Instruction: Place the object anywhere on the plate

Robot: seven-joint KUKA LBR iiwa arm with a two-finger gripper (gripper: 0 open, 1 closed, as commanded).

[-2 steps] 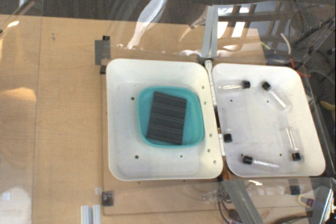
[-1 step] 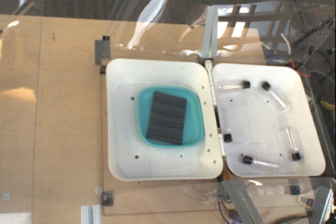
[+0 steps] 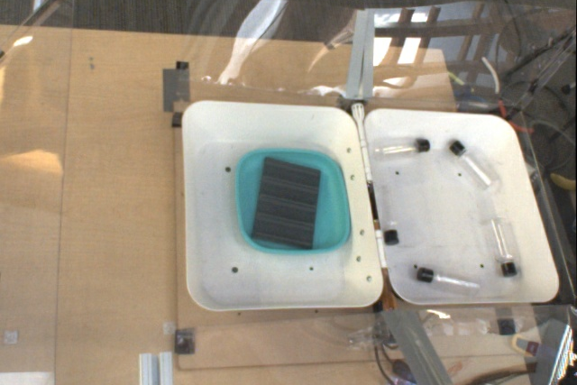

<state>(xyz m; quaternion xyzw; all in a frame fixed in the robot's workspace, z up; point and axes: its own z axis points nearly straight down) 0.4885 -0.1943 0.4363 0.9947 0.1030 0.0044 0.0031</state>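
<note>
A dark grey ribbed rectangular block [image 3: 287, 202] lies flat on a teal square plate [image 3: 336, 212], inside its rim and turned a little off the plate's edges. The plate rests in the middle of the left white bin [image 3: 209, 266].
The right white bin [image 3: 532, 275] holds several small clear tubes with black caps [image 3: 444, 279], spread around its edges. A metal divider post [image 3: 361, 59] rises behind the seam between the bins. Wooden bench surface stretches to the left.
</note>
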